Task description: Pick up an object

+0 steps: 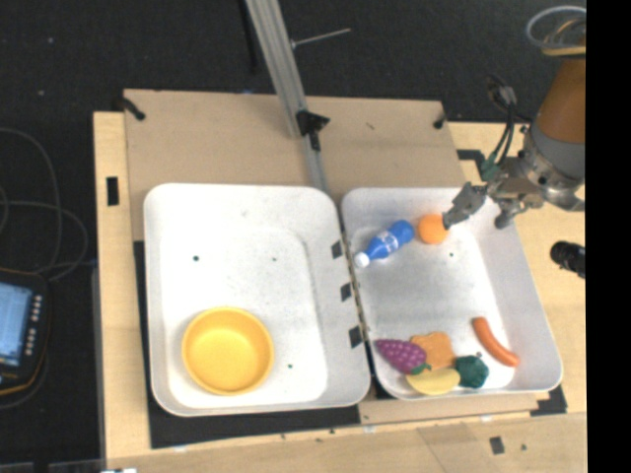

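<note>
In the right bin (513, 284) lie a blue bottle (385, 242) and an orange ball (431, 229) near the far wall. At its near end sit purple grapes (399, 354), an orange piece (434, 348), a yellow banana (434, 382), a green vegetable (472, 371) and an orange-red sausage (493, 341). My gripper (484, 206) hangs over the bin's far right corner, open, fingers spread with nothing between them. The left fingertip is just right of the orange ball.
The left bin (246, 225) holds a yellow bowl (227, 350) at its near left. A slanted metal pole (286, 77) runs down to the gap between the bins. A tablet (15, 333) lies off the bench at left.
</note>
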`<state>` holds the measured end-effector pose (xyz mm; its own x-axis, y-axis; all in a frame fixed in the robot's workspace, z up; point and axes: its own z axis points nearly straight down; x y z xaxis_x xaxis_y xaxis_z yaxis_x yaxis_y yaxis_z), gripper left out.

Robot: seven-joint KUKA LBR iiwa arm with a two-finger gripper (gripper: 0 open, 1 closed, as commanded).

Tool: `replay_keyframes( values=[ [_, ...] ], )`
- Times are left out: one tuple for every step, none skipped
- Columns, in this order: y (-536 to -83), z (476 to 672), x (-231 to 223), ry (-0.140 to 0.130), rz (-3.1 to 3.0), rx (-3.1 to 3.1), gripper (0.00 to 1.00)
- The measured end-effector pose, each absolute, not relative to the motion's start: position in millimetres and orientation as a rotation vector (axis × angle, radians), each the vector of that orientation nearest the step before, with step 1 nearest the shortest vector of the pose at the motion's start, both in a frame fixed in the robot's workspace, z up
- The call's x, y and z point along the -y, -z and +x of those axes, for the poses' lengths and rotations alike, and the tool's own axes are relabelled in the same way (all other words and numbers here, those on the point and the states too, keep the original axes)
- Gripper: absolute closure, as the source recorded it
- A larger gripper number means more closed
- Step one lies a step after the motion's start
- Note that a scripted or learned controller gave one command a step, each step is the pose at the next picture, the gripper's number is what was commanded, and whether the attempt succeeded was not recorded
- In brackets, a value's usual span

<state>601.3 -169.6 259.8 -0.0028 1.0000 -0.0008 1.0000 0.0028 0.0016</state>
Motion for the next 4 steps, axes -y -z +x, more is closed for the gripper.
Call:
replay_keyframes(
  values=[
    [-259.8, 601.4, 169.6, -0.001, 2.217, -2.223, 0.0],
    [-198.7, 601.5, 177.2, 0.007, 2.223, -2.222, 0.0],
    [-154.9, 604.7, 174.2, 0.005, 2.223, -2.221, 0.0],
    [-102.2, 603.8, 175.1, 0.005, 2.224, -2.221, 0.0]
  ],
)
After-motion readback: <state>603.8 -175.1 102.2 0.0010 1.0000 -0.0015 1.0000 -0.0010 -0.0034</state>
